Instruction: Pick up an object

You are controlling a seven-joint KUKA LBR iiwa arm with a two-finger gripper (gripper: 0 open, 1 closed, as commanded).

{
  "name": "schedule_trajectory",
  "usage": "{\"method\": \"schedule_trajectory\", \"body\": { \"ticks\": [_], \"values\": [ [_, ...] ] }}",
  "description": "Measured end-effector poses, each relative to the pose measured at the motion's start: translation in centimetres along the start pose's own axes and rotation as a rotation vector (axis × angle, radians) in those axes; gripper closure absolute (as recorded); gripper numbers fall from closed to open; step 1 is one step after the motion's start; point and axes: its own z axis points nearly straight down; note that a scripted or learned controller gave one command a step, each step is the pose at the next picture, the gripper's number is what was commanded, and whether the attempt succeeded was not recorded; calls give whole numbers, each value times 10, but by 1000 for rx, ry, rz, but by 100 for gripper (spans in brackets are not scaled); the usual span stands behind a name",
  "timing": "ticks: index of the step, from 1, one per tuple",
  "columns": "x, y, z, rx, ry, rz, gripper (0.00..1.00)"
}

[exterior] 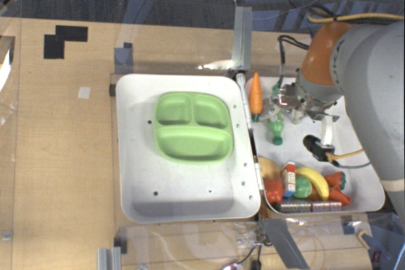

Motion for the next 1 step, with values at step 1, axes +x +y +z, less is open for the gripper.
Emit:
{"method": "schedule_trajectory", "body": {
  "ticks": [1],
  "values": [
    [63,36,-96,9,-1,37,0]
  ]
}}
